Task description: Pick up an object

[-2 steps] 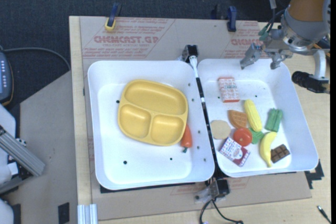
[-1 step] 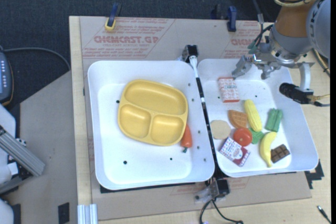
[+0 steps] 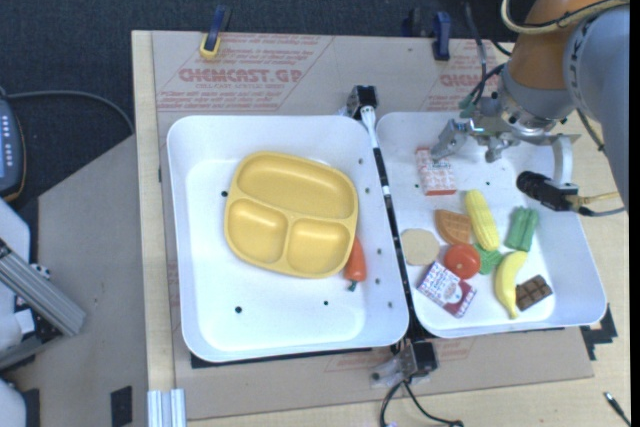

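Observation:
My gripper (image 3: pixel 470 143) hangs over the far part of the right bin (image 3: pixel 590 275), open, with nothing between its fingers. Just below its left finger lies a red-and-white packet (image 3: pixel 436 173). Further toward the front of that bin lie a corn cob (image 3: pixel 482 218), an orange piece (image 3: pixel 453 225), a green vegetable (image 3: pixel 521 228), a tomato (image 3: pixel 461 260), a tan round biscuit (image 3: pixel 420 245), a red-and-white carton (image 3: pixel 445 287), a banana (image 3: pixel 510 280) and a chocolate bar (image 3: pixel 533 291).
The left bin (image 3: pixel 200 295) holds a yellow divided plate (image 3: pixel 290 215) with a small orange-red pepper (image 3: pixel 356 262) beside its right edge. A black rail (image 3: pixel 385 205) runs between the bins. Blue clamps (image 3: pixel 212 33) grip the far edge of the board.

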{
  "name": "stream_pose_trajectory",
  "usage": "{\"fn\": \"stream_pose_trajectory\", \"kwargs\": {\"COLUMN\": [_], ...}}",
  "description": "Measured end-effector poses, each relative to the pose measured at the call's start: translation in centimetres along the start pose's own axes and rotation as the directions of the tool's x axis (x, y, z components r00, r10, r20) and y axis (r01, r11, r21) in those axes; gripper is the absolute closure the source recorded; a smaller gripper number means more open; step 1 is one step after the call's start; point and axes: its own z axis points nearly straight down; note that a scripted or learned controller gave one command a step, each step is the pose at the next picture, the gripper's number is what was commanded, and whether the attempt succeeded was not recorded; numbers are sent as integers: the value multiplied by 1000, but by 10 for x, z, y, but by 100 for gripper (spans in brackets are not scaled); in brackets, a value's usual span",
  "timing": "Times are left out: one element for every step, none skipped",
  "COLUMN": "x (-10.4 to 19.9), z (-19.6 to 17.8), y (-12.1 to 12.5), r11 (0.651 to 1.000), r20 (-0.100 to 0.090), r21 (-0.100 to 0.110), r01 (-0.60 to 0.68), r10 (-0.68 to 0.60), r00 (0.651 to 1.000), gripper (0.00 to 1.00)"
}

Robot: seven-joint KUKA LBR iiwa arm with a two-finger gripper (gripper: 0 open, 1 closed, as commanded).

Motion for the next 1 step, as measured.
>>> {"fn": "stream_pose_trajectory", "kwargs": {"x": [1], "z": [26], "y": [2], "r11": [1000], "r20": [-2], "r21": [-2], "r01": [1], "r10": [-1], "r00": [1000], "gripper": [0]}}
